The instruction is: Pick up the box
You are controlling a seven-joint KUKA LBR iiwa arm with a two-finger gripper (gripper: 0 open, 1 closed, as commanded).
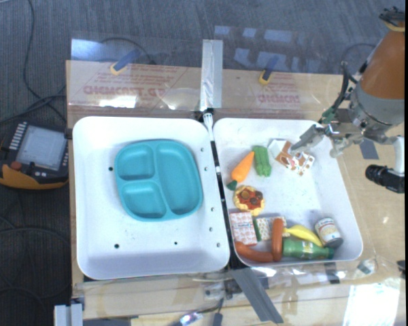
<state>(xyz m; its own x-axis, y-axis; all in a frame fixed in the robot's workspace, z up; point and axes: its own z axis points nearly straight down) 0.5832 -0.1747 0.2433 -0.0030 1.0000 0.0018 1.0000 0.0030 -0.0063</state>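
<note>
Two shallow white bins side by side on the bench: left bin (95, 250) at centre-left of the frame, right bin (347, 202) at centre-right.

Left bin contents: one teal divided plate (158, 178), three compartments, flat on the bin floor.

Right bin contents, upper part: orange carrot (243, 166) tilted, just beside a green pickle-shaped item (262, 161). Small box (294, 158), white with orange-red print, at the upper middle of the right bin, tilted; print too small to read. Below the carrot, a round pizza toy (249, 198).

Right bin contents, lower edge: crowded cluster, outlines partly overlapping. Flat printed pack (243, 227), red sausage (278, 238) upright across a second red sausage (253, 254), yellow banana (303, 234), green bottle (306, 250) on its side, small can (328, 230). A small greenish packet between pack and sausage, identity unclear.

Arm at the upper right of the frame, orange band (387, 63) cut off by the frame edge. Gripper (314, 136) above the upper right part of the right bin, one grey finger (303, 141) angled down-left, tip just beside the small box. Second finger not separable from wrist hardware; finger spacing impossible to judge. Contact between fingertip and box not determinable.

Outside the bins: handheld control pendant (30, 155) at the left edge, partly cropped, cable trailing upward.
</note>
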